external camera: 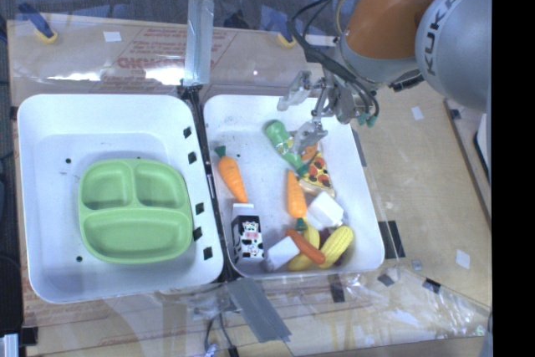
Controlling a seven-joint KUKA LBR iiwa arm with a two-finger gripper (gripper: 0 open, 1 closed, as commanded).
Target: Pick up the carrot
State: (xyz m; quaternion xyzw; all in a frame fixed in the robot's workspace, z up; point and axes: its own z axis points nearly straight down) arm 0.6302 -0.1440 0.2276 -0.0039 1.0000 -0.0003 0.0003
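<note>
Left bin (33, 180): one green divided tray (134, 209), nothing of the task in it. Right bin (368, 213): the carrot (231, 175), orange with a green top, lies free near the bin's left wall, apart from the other toys; below it a small cow-print carton (247, 237); to its right a heap holding a green bottle (282, 140), a pizza slice (316, 173), a second orange piece (295, 195), a white block (326, 210) and a corn cob (337, 242). The hand (316, 128) hangs over the bottle at the bin's upper middle; whether it is open or closed cannot be told, and it grips nothing visible. Step judged: approach, carrot not yet grasped. Next move calls for travel leftward and a descent over the carrot. Legible writing: "KUKA" on the arm (447, 21); red print on the surface (150, 54) is unreadable.
</note>
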